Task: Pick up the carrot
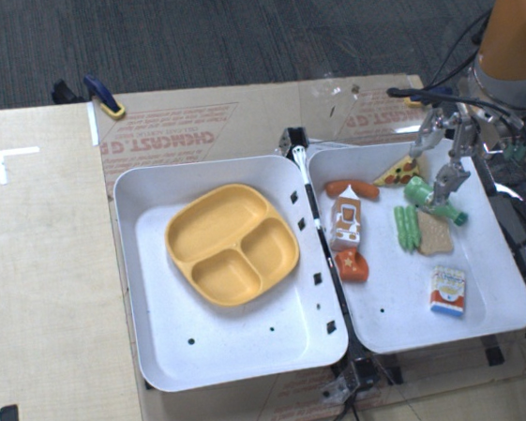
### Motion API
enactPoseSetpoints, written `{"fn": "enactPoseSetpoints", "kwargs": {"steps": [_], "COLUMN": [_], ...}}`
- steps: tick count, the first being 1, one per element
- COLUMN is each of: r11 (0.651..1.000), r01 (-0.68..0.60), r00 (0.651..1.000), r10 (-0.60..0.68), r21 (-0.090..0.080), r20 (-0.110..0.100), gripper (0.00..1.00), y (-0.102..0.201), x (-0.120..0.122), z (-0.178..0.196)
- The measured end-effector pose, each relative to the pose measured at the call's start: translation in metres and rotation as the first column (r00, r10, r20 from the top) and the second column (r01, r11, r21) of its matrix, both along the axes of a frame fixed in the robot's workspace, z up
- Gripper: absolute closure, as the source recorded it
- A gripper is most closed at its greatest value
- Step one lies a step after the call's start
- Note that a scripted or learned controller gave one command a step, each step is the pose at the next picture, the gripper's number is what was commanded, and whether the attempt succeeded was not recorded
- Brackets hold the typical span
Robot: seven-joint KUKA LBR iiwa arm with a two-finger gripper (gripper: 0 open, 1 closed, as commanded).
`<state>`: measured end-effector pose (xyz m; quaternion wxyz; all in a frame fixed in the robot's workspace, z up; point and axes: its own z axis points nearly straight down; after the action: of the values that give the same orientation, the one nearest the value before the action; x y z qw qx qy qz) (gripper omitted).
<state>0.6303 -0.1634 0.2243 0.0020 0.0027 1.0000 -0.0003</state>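
The carrot (352,188), a short orange-red stick, lies flat at the upper left of the right bin (500,305), close to the divider between the two bins. My gripper (435,164) hangs over the upper right part of that bin, well to the right of the carrot and apart from it. Its two fingers (448,178) are spread open with nothing between them. Just below the fingertips lies a green vegetable piece (432,202).
In the right bin are a small white-and-orange carton (345,222), a red tomato piece (350,266), green beans (407,228), a bread slice (436,234), a pizza slice (398,174) and a blue-and-white carton (448,289). A yellow divided plate (232,243) sits in the left bin.
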Motion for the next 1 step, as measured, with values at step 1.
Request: {"fn": "enactPoseSetpoints", "kwargs": {"steps": [1], "r11": [0.885], "r01": [0.466], "r00": [0.885], "r10": [-0.466], "r21": [0.000], "r20": [-0.002], "gripper": [0.00], "y": [0.0116], "x": [0.0073], "z": [-0.0599]}}
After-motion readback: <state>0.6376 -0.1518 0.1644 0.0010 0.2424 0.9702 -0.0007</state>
